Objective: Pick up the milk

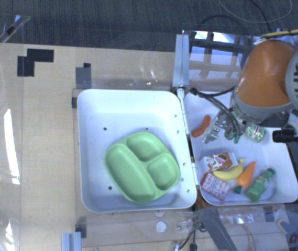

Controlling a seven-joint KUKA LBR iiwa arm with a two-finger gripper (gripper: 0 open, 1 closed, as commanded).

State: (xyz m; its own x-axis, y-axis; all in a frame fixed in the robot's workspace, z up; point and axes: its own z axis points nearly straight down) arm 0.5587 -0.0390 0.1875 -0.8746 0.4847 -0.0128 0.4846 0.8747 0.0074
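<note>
— While the arm (266, 77) leans in over the right bin (290, 192), can you see what the gripper (223, 128) is doing?

— It hangs low over the far half of that bin. Whether it is spread or closed I cannot tell from here; it is all dark metal and cable.

— What is closest to it?

— A red sausage (201, 125) just to its left, and a small green and white can (254, 133) just to its right.

— And the milk?

— The milk (219, 161) lies flat in front of the gripper, apart from it. A banana (229, 172) rests against its front corner.

— Further out?

— A red patterned box (215, 186) in front of the milk, then a carrot (246, 174) and a green bottle (259, 185) to the front right. Well to the left, in the left bin (94, 140), sits a green divided plate (142, 167).
</note>
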